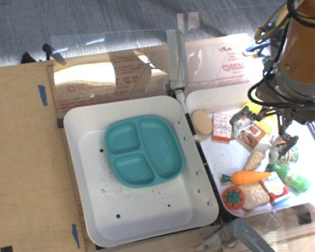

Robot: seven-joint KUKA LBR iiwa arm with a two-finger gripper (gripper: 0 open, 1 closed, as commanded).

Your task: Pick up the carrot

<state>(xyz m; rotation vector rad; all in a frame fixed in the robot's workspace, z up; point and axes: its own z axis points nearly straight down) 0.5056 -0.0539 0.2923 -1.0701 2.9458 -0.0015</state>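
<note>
The carrot, orange with a green top pointing left, lies flat in the right bin toward its front, among other toy foods. My gripper hangs below the grey arm and its orange band, over the right side of that bin. It is to the right of the carrot's thin end and a little behind it, and nothing shows between its fingers.
Crowded round the carrot are a red tomato, a tan slice, a green vegetable, a brown carton, a red-and-white box and a tan egg. The left bin holds a teal divided plate.
</note>
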